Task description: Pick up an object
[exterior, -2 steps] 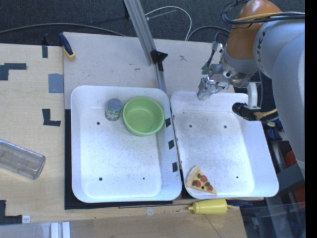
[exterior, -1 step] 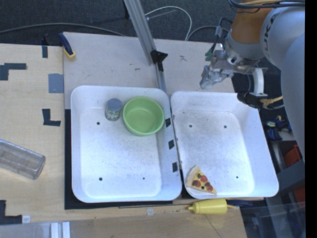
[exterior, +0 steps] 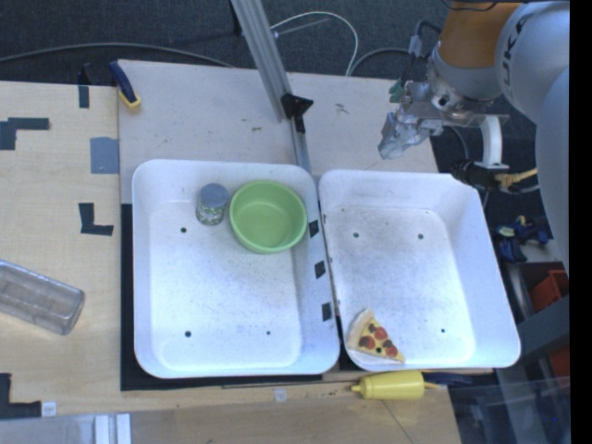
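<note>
Arm [exterior: 518, 44] enters from right; jaws hang at wrist, state unclear.

green bowl [exterior: 268, 215] sitting upright, left bin's far side | small jar [exterior: 212, 203], possibly metal-lidded, touching its left | pizza slice [exterior: 374, 337] lying flat, right bin's near-left corner

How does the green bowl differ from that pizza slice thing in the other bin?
The green bowl is round, deep and plain green; the pizza slice is flat, triangular, yellow with red spots. The bowl is larger. It sits at the left bin's far side, the slice in the right bin's near corner. Both lie untouched.
</note>
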